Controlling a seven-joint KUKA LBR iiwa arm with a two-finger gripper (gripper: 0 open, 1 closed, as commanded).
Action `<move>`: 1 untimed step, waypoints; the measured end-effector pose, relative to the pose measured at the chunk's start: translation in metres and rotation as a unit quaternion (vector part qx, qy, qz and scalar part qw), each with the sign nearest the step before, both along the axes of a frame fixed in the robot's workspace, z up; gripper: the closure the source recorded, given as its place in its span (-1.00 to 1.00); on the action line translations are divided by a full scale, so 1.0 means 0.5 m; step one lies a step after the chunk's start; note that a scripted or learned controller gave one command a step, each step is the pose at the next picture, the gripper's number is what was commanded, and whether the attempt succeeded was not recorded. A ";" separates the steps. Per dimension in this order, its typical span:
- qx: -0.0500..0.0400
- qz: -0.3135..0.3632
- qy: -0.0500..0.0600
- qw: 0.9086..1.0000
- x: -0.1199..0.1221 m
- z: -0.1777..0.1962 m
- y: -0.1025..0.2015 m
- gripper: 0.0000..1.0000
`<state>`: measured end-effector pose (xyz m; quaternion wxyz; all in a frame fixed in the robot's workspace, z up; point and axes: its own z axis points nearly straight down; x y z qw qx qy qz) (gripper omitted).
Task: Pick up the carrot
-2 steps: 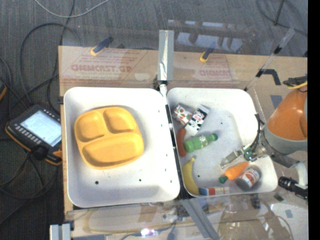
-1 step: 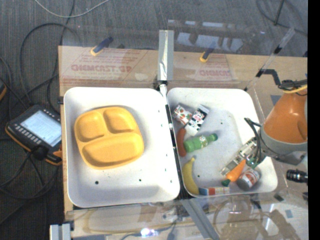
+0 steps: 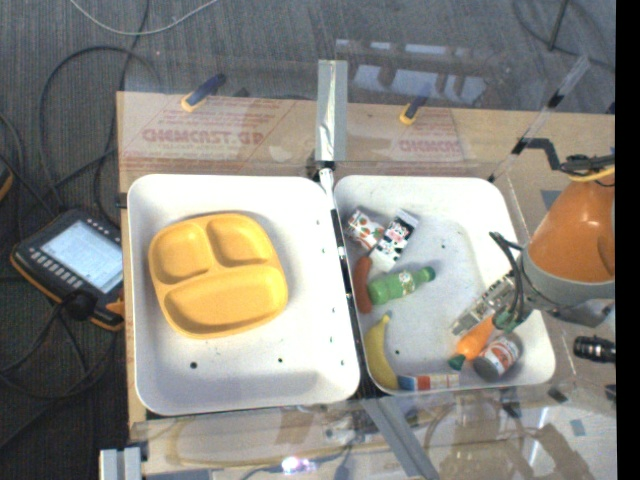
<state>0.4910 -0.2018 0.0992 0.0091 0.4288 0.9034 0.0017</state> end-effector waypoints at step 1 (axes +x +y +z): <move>0.000 0.000 0.000 1.000 0.000 0.000 0.000 -1.00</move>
